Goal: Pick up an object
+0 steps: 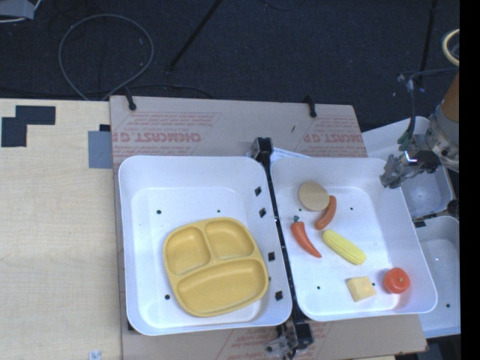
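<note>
Nothing had been lifted yet: the dark two-finger gripper (397, 169) hung at the frame's right edge, outside the right white bin (397, 223), its state impossible to tell, while the yellow plastic corn cob (344, 247) lay right of centre on that bin's floor.

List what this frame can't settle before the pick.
- Gripper, camera view: small and blurred at the right bin's rim; finger state unreadable.
- Arm: cut off by the right edge.
- Tan disc: too small to identify.
- Yellow tray: compartment contents hard to judge at this resolution.
</note>
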Robot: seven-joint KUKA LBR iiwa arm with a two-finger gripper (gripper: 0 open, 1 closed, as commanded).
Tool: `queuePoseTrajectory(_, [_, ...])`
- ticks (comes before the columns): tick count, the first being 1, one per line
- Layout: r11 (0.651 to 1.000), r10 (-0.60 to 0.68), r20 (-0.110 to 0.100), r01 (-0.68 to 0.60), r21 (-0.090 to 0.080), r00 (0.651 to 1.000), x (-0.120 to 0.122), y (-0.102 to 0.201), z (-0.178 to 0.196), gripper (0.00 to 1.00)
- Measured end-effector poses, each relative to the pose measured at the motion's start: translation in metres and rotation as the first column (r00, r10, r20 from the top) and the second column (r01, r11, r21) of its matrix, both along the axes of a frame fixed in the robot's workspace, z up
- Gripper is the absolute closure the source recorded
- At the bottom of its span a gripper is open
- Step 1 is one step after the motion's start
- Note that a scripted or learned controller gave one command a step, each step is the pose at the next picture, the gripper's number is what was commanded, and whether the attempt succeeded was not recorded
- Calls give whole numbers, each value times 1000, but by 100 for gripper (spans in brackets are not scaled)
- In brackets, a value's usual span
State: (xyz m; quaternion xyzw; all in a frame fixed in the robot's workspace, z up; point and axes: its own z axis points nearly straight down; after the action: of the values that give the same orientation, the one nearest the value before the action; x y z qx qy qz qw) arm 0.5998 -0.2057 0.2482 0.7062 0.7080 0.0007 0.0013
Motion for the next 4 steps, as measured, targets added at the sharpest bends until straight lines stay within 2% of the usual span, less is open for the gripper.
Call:
queuePoseTrajectory(1, [1000, 2, -7, -2, 4, 1000, -11, 56, -13, 100])
queuePoseTrajectory(3, [1000, 1, -9, -1, 3, 1000, -44, 151, -22, 100])
queuePoseTrajectory(4, [1000, 2, -9, -2, 4, 1000, -55, 210, -30, 100])
